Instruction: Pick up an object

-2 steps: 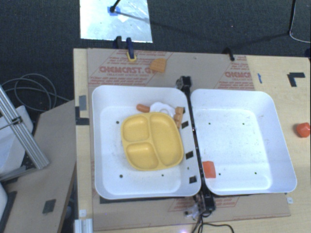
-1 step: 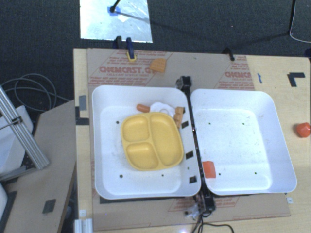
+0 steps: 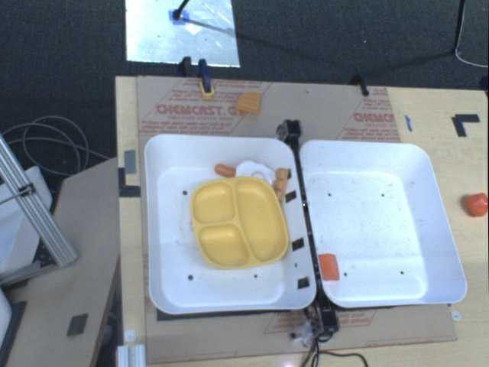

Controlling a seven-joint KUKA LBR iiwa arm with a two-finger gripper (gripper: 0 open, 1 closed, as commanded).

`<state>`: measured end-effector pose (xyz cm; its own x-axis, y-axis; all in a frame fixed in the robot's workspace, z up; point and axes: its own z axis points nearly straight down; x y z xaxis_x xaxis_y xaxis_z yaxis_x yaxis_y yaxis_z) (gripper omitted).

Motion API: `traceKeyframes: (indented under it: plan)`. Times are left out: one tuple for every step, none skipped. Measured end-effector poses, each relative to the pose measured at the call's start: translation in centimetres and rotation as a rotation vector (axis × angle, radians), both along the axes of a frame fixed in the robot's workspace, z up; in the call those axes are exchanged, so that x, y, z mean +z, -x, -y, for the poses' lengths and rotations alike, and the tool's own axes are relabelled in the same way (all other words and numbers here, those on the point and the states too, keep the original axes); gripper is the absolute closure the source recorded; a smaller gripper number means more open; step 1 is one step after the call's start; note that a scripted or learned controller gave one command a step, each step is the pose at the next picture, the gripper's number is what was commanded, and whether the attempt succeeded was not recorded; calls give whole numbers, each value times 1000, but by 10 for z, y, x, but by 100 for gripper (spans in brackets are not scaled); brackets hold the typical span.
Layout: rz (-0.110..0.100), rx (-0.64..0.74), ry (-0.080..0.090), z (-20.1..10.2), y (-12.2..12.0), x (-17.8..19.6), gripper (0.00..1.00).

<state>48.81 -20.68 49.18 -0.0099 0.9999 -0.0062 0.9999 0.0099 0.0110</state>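
Counter (image 3: 130, 113): pale wood, carrying two white bins side by side.
Left bin (image 3: 164, 228): holds a yellow divided plate (image 3: 238, 222), lying flat near the middle, three compartments up.
Orange piece (image 3: 225, 170): small, elongated, just beyond the plate's far edge.
White item (image 3: 254, 172): beside the orange piece, partly tucked behind the plate; possibly a cup or lid, too washed out to tell.
Tan piece (image 3: 281, 180): near the left bin's right wall, close to the plate's far right corner.
Tan block (image 3: 248, 102): on the counter beyond the bins.
Right bin (image 3: 428, 228): holds an orange-red block (image 3: 328, 266) at its near left corner.
Red item (image 3: 476, 204): on the counter, right of the right bin.
Pincer state: cannot tell.
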Motion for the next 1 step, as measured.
traceKeyframes:
  plan:
    - [0,0,0,0,0,0,0]
